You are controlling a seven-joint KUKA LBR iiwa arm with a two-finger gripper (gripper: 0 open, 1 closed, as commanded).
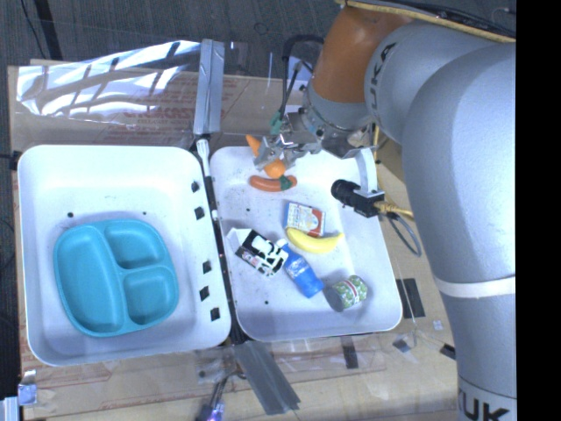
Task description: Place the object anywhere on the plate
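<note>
**Q:** Where is the object you are after?

**Me:** At the far end of the right bin (386, 310), right under my gripper (273, 158). A small orange piece (274, 169) sits at my fingertips, and touching it on the near side lies a toy carrot (269, 182), orange with a green tip. I judge one of these two is my target. The blue plate (116, 274) lies in the left bin (35, 235), well apart from the carrot, across the divider.

**Q:** Are your fingers around it?

**Me:** I cannot tell. My fingers are a small tangle of metal against orange, and the gap between them is not readable.

**Q:** How will it handle?

**Me:** I expect light, hard plastic, smooth and rounded, so likely to roll or slip out. I would pinch the carrot across its thick middle, not the taper.

**Q:** What else lies around it?

**Me:** Nearer than the carrot lie a small carton (303, 217), a banana (314, 241), a black and white item (261, 253), a blue bottle (304, 278) and a can (347, 292).

**Q:** Anything hidden?

**Me:** My own wrist covers the bin's far right corner, and the orange piece is too small to name.
</note>
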